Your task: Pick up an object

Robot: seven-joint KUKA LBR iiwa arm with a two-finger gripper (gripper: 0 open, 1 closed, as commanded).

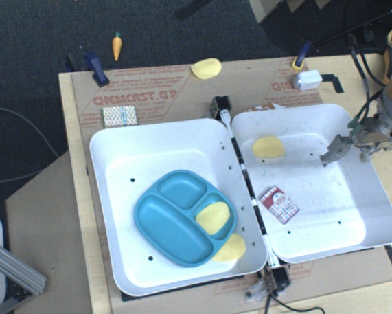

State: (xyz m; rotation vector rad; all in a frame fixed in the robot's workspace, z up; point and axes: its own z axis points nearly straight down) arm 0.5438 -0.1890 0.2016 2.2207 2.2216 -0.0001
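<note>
My gripper (pixel 349 154) hangs over the right side of the right bin (pixel 376 232), its fingers spread open with nothing between them. A flat yellow piece (pixel 269 147) lies in that bin's back left, well to the gripper's left. A red and white packet (pixel 278 203) lies lower left of the gripper, near the bin's left wall. In the left bin (pixel 113 161) a blue divided plate (pixel 175 224) carries a yellow piece (pixel 213 217). Another yellow piece (pixel 229 248) rests against the plate's front edge.
On the board behind the bins lie a yellow piece (pixel 206 68), a patterned packet (pixel 119 115), a blue clamp (pixel 95 69) and a small white box (pixel 308 79). A toy carrot (pixel 117 46) sits on the dark floor beyond. Cables hang at the far right.
</note>
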